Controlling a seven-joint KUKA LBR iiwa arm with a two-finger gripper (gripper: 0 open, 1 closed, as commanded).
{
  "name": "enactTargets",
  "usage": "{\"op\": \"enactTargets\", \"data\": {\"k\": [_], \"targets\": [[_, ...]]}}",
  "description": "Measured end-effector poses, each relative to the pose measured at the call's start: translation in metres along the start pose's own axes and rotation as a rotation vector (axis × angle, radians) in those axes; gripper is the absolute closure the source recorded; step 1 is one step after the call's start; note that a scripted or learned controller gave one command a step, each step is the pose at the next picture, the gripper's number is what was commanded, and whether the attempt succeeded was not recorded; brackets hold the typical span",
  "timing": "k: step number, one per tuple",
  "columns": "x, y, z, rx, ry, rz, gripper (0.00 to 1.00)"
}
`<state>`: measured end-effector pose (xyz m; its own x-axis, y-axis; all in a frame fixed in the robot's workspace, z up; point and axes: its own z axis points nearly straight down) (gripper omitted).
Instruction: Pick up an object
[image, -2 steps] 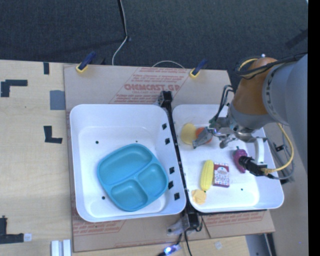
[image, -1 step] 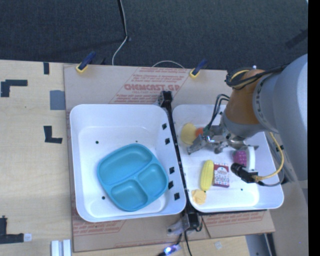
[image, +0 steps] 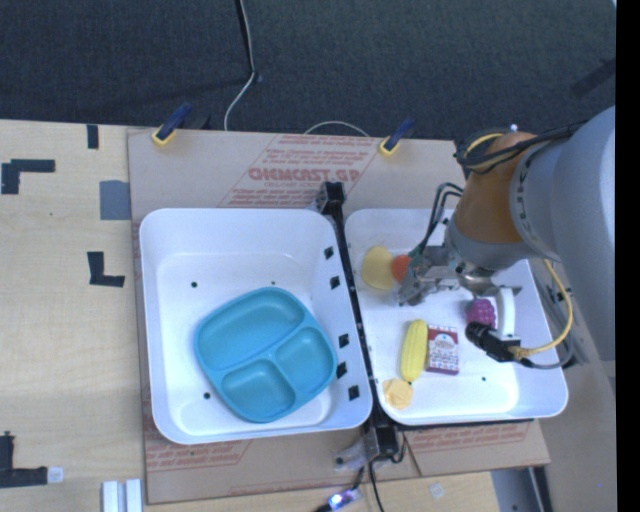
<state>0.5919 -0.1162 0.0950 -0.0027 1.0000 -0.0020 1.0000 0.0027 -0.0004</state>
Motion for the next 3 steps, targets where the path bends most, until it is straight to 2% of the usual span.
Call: {"op": "enactTargets", "data": {"k": [2, 3], "targets": [[0.0, 0.001, -0.125, -0.005, 0.001, 0.001, 1.0], [0.001, 0.001, -0.137, -0.001, 0.002, 0.001, 1.0]]}}
